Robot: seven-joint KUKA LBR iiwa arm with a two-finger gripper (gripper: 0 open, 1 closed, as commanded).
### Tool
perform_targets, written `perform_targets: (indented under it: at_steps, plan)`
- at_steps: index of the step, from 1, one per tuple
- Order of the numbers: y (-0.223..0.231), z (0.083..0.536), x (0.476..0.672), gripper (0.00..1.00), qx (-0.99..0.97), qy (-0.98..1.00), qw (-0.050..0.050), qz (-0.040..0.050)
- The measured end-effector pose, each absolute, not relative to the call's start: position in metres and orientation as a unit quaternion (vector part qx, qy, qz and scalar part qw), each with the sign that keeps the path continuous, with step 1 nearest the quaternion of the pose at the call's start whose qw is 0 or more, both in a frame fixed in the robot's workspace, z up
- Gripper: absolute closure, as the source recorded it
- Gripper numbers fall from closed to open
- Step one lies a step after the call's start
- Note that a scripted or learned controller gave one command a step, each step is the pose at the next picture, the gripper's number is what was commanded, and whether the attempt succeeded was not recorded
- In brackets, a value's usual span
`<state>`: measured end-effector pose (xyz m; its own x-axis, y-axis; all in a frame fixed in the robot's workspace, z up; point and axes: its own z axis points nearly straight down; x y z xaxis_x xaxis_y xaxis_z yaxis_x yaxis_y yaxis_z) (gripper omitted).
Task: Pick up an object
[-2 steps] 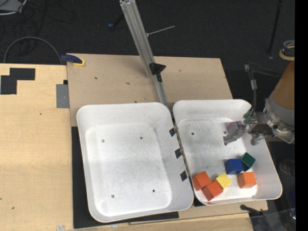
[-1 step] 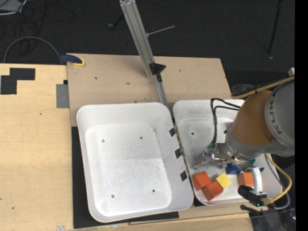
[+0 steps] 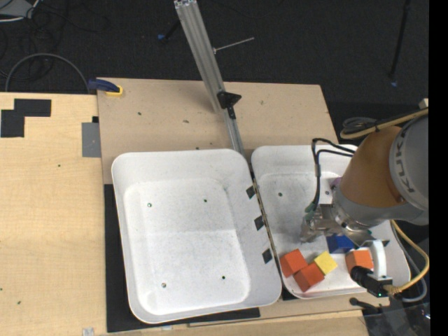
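Several small blocks lie in the near right corner of the right bin: an orange block with a second, redder orange block just near of it, touching or almost so, a yellow block just right of them, a blue block a little farther back, and another orange block at the right, beside a white part of the arm. The claw hangs over the bin floor just far of the orange and yellow blocks and left of the blue one; no block shows between its tips, and I cannot tell its state. The arm's orange band rises to the right. The left bin sits alongside on the desk, and a slanted metal rail stands at the far side.
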<state>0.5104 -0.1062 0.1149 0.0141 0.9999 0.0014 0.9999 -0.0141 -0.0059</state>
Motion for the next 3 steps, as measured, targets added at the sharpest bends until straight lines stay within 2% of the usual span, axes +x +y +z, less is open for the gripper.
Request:
perform_targets:
  at_steps: [1,2,3]
  plan:
    - [0.0223,0.1918,0.5079,1.00,-0.705,-0.710,0.001,-0.0013]
    - [0.0190,0.1900,0.5070,0.00,-0.707,-0.708,0.001,0.0011]
    - [0.0184,0.1994,0.5073,1.00,-0.706,-0.708,0.002,0.0017]
